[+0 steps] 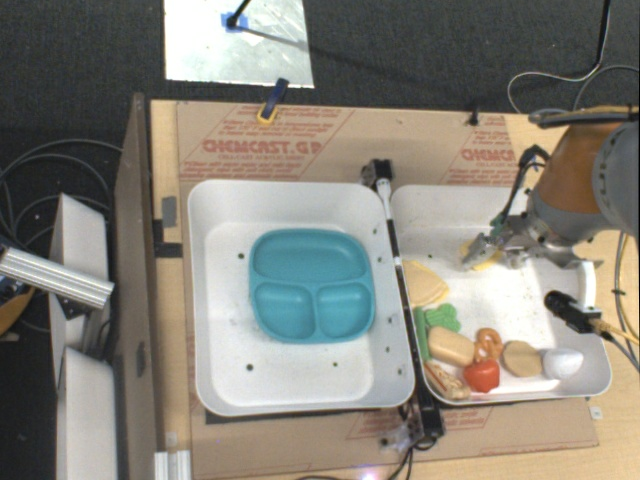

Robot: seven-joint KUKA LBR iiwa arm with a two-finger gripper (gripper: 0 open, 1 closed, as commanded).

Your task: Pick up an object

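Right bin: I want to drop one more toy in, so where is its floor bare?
The right bin is bare mid-floor, between the end effector and the tomato. Its near edge is crowded with food. The left bin has bare floor around the blue tray.

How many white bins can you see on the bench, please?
2. The left bin holds a blue divided plate. The right bin holds a pile of toy food along its near edge, with the pincer above it.
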